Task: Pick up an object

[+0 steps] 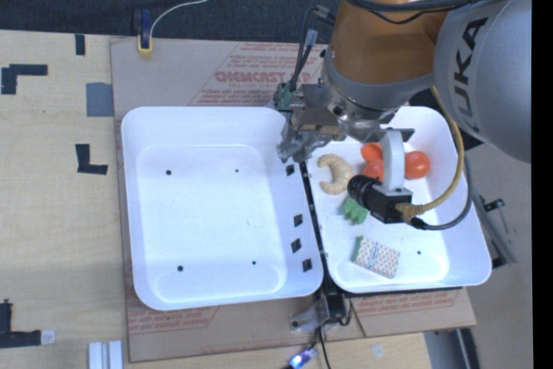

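You are looking at a pick that is not yet done: nothing is showing between the tool's fingers, and every object is lying on a bin floor. The gripper [298,132] is hanging over the seam between the 2 bins, at the upper end of the right bin's [432,268] left wall, under the arm's orange band [393,4]. From this slant I cannot tell whether it is released or clenched, so treat its state as unknown.

Taking the right bin as your landmark, all the candidate objects are sitting inside it. A pale curved piece [334,173] is lying nearest the gripper, just inside the bin's left wall. Beside it, toward the bin's middle, 2 orange-red rounded pieces [416,164] are resting, partly hidden behind a white bracket and black fitting [380,201] hanging off the wrist. A small green item [354,209] is sitting just below the curved piece, touching or nearly touching that black fitting. A flat patterned packet [377,257] is lying apart from the rest, near the bin's lower wall.

The left bin [143,186] is sitting against the right bin's left wall.

What is left, as I am judging it: choosing 1 object, closing on it, and lifting. The curved piece is looking like the nearest target.
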